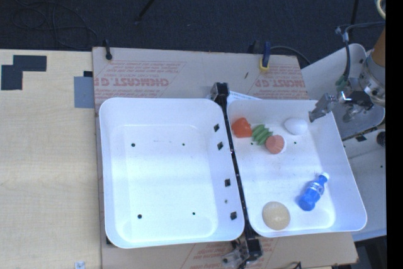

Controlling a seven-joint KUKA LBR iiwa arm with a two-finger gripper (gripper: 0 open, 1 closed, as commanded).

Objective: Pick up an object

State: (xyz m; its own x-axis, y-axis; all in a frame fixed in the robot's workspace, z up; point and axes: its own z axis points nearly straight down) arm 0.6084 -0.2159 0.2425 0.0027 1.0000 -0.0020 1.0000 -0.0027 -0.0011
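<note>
— Where is the grey metal gripper?
— Over the right white plastic bin's far edge. I can't tell its grip.
— And the toys?
— Small blue plastic bottle, round tan ball, orange-green-red toy, white lump inside.

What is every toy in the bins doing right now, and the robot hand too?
blue bottle: lying tilted, right bin.
tan ball: resting near front wall.
orange, green and red toy: lying flat, untouched.
white egg: resting near back wall.
gripper: above right bin's far corner, holding nothing.
</note>
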